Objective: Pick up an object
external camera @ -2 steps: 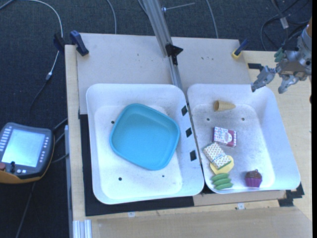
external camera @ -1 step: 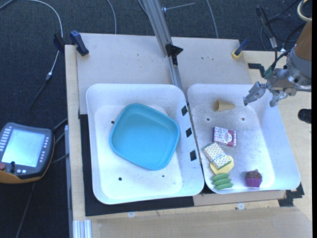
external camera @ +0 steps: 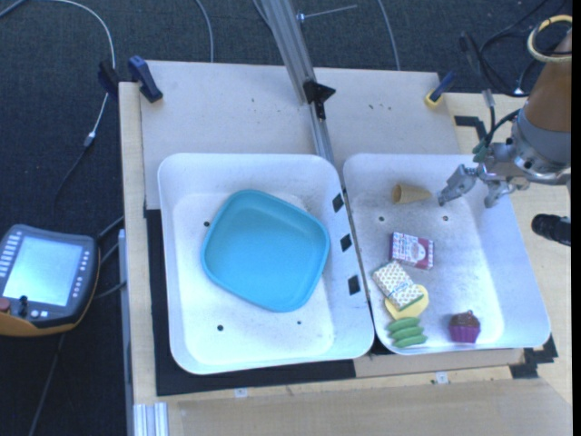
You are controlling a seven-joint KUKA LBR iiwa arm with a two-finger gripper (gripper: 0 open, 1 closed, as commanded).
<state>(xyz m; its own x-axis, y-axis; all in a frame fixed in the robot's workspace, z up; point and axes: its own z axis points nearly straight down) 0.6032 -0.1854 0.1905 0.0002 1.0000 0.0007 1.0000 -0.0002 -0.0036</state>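
My gripper (external camera: 470, 194) hangs over the back of the right bin (external camera: 508, 271), its two fingers spread open with nothing between them. A tan cone (external camera: 410, 193) lies just left of the left fingertip, apart from it. Further forward in the same bin are a pink and white box (external camera: 411, 250), a checkered packet (external camera: 396, 281) resting on a yellow piece (external camera: 406, 302), a green pea pod (external camera: 408, 332) and a purple item (external camera: 464, 326).
The left bin (external camera: 182, 243) holds a blue square plate (external camera: 265, 249). A grey pole (external camera: 290, 44) slants down to the divide between the bins. Blue clamps (external camera: 143, 77) sit at the bench's back corners. A teach pendant (external camera: 44, 278) lies off the bench at the left.
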